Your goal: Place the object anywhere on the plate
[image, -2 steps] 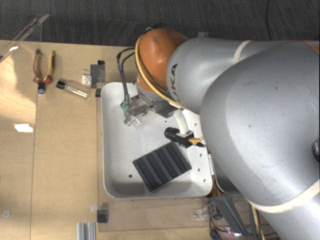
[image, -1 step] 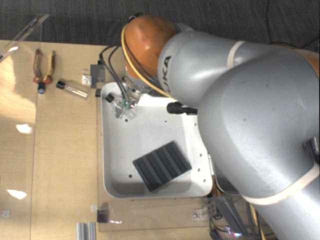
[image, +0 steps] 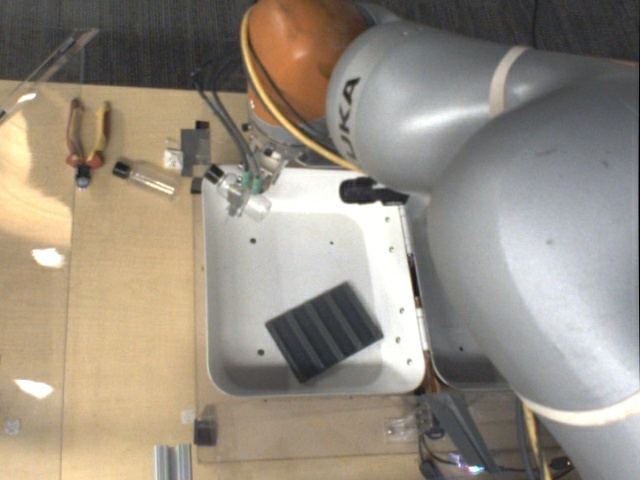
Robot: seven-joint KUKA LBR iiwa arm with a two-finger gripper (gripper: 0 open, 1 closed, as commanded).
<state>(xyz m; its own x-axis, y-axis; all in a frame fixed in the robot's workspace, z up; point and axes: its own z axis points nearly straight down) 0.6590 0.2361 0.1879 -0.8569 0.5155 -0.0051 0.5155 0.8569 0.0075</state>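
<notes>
The gripper (image: 245, 193) hangs over the left bin's (image: 225, 368) far corner — its state unreadable — while a black ribbed block (image: 323, 330) lies inside.

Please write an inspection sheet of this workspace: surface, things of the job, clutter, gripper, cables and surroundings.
Surface: wooden bench bearing a white bin; a second bin to its right is mostly covered by the arm.
Job's things: dark ribbed block lying flat in the white bin, toward its near edge; no plate seen.
Clutter: pliers with red and yellow handles, a small tube, and a small black block on the bench.
Gripper: gripper over the bin's far left corner; finger state unclear.
Cables: black cables run along the wrist.
Surroundings: dark floor beyond the bench.
</notes>
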